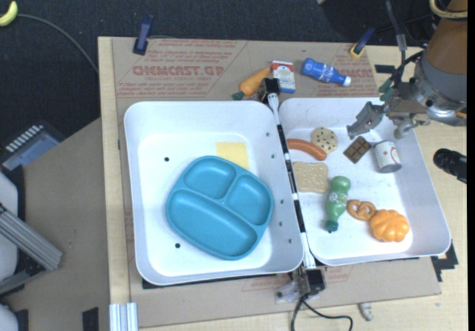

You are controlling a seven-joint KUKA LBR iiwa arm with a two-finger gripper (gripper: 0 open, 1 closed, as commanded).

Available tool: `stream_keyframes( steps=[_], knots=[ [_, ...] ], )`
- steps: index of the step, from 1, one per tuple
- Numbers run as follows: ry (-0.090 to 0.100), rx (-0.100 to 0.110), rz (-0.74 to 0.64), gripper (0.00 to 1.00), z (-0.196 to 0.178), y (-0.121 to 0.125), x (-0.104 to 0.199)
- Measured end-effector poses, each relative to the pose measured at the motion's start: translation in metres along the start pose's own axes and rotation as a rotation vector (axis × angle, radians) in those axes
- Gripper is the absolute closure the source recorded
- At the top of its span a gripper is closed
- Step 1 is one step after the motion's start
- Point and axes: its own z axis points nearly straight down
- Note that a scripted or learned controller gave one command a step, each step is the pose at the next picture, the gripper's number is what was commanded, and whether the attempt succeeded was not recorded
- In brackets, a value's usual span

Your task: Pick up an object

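My gripper (384, 123) hangs over the upper right part of the right bin (430, 207). Its fingers (362, 119) are spread open with nothing between them. Just below it lie a brown chocolate bar (357, 148) and a small silver can (386, 156). Further left are a cookie (323, 138), a hot dog (306, 148) and a bread slice (310, 176). Toward the front lie a green bottle (337, 200), a pretzel (361, 209) and an orange pumpkin (389, 225).
The left bin (148, 136) holds a blue divided plate (218, 205) and a yellow cheese slice (233, 152). Behind the bins on the bench lie a carrot (254, 82), a small carton (283, 76) and a blue bottle (325, 72).
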Motion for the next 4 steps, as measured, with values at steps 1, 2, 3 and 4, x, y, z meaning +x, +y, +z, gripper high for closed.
stream_keyframes(
  steps=[1,2,3,4],
  knots=[
    [0.001,0.004,0.002,0.0,0.128,-0.067,-0.011],
    [-0.001,-0.005,0.001,0.0,0.186,-0.081,0.018],
    [-0.006,-0.01,0.004,1.0,0.176,-0.08,0.016],
    [-0.006,-0.01,0.003,0.0,0.176,-0.08,0.016]
  ],
)
